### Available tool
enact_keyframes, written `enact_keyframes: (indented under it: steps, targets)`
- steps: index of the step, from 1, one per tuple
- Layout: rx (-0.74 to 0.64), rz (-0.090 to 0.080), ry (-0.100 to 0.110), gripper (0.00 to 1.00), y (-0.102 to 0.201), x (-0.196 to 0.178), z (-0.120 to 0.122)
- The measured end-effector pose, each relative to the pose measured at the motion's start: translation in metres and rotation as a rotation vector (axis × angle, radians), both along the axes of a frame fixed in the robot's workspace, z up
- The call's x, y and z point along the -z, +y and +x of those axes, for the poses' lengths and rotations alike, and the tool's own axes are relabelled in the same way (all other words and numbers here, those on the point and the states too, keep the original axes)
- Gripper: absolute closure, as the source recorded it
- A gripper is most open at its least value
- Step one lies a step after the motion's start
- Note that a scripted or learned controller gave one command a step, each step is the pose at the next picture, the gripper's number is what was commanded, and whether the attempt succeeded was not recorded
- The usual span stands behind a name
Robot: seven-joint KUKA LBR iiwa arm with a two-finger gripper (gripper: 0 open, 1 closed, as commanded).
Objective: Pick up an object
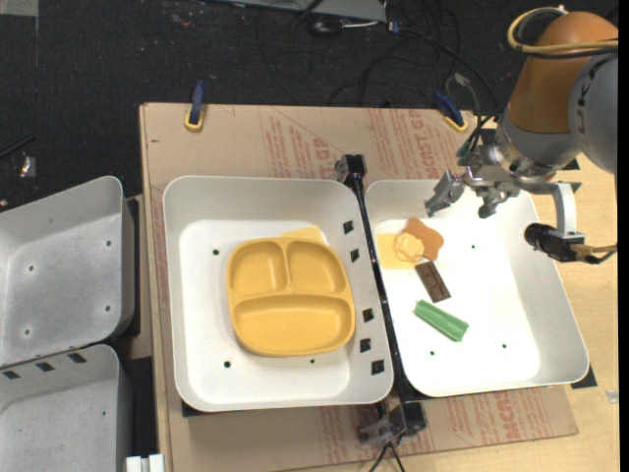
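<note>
In the right bin (511, 362) lie a green block (439, 321), a dark brown bar (431, 281), an orange piece (425, 237) and a pale yellow piece (403, 248), clustered near the bin's left side. My gripper (466, 198) hovers over the bin's far edge, up and to the right of the orange piece. Its two fingers are spread apart, with nothing between them. The left bin (197, 362) holds a yellow divided plate (291, 296).
A black divider with clips (367, 264) runs between the bins. Blue clamps (196, 106) (453, 109) hold the cardboard base at the back. Grey metal trays (59, 264) sit off the bench at left. A black cable fitting (550, 241) hangs by the arm over the right bin.
</note>
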State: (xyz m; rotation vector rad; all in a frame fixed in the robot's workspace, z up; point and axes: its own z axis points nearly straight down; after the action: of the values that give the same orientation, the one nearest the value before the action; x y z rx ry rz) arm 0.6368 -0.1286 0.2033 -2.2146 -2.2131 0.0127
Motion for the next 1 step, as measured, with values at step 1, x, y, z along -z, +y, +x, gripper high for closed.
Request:
enact_keyframes:
  steps: [1]
  targets:
    - [-0.002,-0.002,-0.014,0.0,0.0002,-0.008,0.003]
